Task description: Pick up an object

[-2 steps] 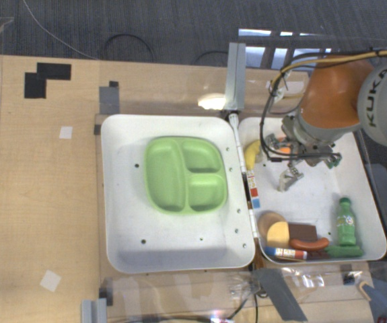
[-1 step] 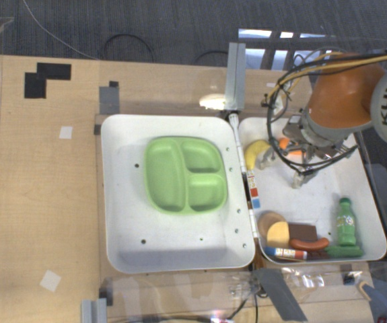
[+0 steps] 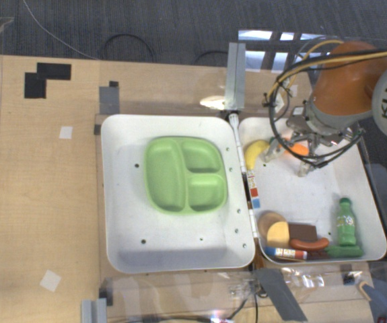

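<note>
Looking down on two white bins, we see the gripper [image 3: 305,155] low in the far part of the right bin [image 3: 375,200], just beside a small orange object [image 3: 299,149] and near a yellow banana-like piece [image 3: 254,153]; whether it is released or clenched we cannot tell. To pick well, we judge it should centre over one piece, clear of the wall. The left bin [image 3: 122,234] holds a green divided tray [image 3: 184,175]; the right bin's near end holds a green bottle [image 3: 345,224] and heaped play food [image 3: 291,237].
</note>
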Controlling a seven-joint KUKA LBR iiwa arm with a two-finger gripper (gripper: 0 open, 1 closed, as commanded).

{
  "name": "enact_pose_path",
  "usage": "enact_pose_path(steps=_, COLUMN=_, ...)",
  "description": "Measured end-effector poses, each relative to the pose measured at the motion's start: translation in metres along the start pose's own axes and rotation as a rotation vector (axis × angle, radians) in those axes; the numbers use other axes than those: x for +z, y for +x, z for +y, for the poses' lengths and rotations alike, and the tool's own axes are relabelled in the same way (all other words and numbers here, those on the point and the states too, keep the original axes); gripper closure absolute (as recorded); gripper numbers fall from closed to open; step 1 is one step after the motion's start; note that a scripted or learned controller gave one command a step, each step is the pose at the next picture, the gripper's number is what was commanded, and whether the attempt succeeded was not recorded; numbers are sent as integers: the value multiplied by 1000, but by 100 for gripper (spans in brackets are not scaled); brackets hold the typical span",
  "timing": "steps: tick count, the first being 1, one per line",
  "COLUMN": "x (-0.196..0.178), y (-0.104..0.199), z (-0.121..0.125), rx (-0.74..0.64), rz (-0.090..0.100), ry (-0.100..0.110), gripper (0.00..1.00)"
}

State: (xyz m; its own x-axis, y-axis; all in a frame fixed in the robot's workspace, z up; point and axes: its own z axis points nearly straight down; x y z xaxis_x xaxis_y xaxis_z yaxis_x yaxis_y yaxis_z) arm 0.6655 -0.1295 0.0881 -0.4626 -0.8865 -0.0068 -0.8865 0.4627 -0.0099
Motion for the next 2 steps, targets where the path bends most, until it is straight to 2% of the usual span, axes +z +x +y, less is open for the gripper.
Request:
enact_pose_path(steps=1, x=-15, y=-4, z=-3, rx=5, rz=-11, ry=11, gripper=100)
enact_pose_path(steps=2, x=-149, y=15, z=-18, rx=176, rz=-3, ry=9, gripper=100)
